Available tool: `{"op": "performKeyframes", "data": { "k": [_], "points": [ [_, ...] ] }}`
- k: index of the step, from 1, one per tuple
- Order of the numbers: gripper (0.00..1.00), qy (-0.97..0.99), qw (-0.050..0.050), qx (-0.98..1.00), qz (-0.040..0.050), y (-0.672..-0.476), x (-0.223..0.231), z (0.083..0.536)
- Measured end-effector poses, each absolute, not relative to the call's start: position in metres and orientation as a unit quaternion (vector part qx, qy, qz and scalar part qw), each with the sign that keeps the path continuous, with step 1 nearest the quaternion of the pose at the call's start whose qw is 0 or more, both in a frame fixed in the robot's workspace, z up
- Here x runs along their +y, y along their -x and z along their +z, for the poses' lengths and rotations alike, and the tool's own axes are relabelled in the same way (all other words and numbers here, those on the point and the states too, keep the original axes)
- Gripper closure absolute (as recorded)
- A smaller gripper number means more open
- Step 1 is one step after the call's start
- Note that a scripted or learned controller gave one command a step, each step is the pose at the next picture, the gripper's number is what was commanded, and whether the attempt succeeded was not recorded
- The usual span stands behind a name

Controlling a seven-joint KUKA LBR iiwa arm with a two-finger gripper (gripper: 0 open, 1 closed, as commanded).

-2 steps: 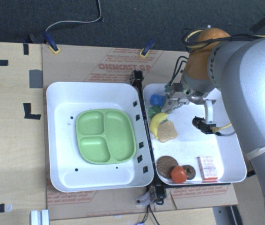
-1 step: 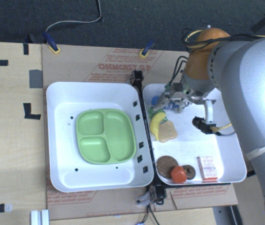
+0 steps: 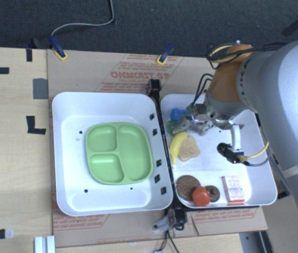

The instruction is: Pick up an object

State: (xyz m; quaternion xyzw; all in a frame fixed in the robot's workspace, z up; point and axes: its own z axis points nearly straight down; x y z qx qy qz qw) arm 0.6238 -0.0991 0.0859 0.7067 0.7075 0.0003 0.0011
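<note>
Gripper (image 3: 194,119) sits low in the right bin (image 3: 262,191), at its far left, just beside the blue object (image 3: 178,114) and above the banana (image 3: 177,145); whether it is open or closed cannot be told. Toast (image 3: 189,148) touches the banana. Tomato (image 3: 201,195) and cookie (image 3: 187,185) lie near. Left bin (image 3: 65,141) holds a green plate (image 3: 119,153). Recommended: centre on one item, descend vertically, and close before lifting; crowding risks a glancing grasp.

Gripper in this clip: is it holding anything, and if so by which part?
It cannot be told. The gripper is low in the right bin, near the blue object and banana, but nothing shows in its grasp.
</note>
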Motion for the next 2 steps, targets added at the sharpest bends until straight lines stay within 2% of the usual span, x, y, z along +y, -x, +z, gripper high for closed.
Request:
{"op": "performKeyframes", "data": {
  "k": [1, 2],
  "points": [
    [0.0, -0.705, -0.009, 0.709, -0.0071, -0.6572, -0.1012, 0.0843],
    [0.0, -0.706, -0.014, 0.708, -0.0129, -0.6617, -0.1007, 0.0837]
  ]
}}
